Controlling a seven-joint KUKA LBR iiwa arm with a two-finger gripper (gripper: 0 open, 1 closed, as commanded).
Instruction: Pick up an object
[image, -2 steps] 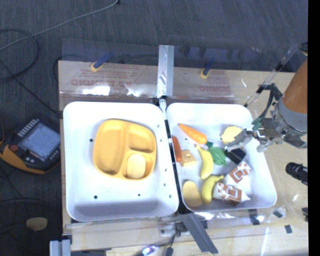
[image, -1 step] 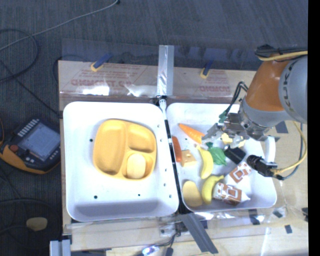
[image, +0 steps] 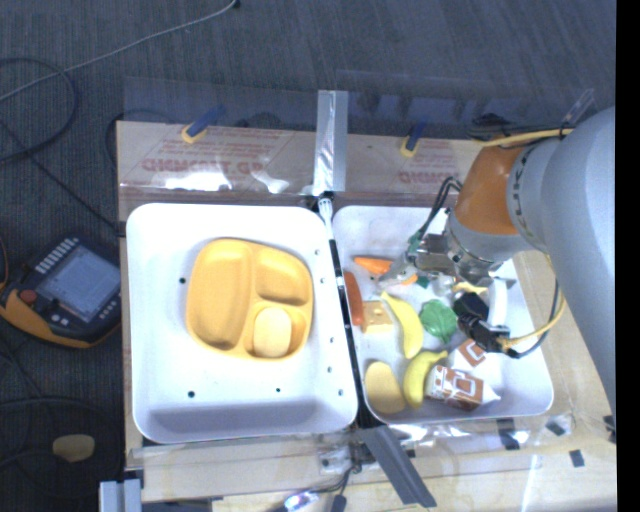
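2 yellow bananas are lying in the middle of the bin nearer the arm, just beside a green object and an orange block. We are seeing an orange carrot above them in the view, near the gripper, which is hanging low over this bin. We are not able to tell how its jaws are standing. A red and white carton is resting by the lower edge. In the other bin, a yellow divided tray is holding a pale round piece.
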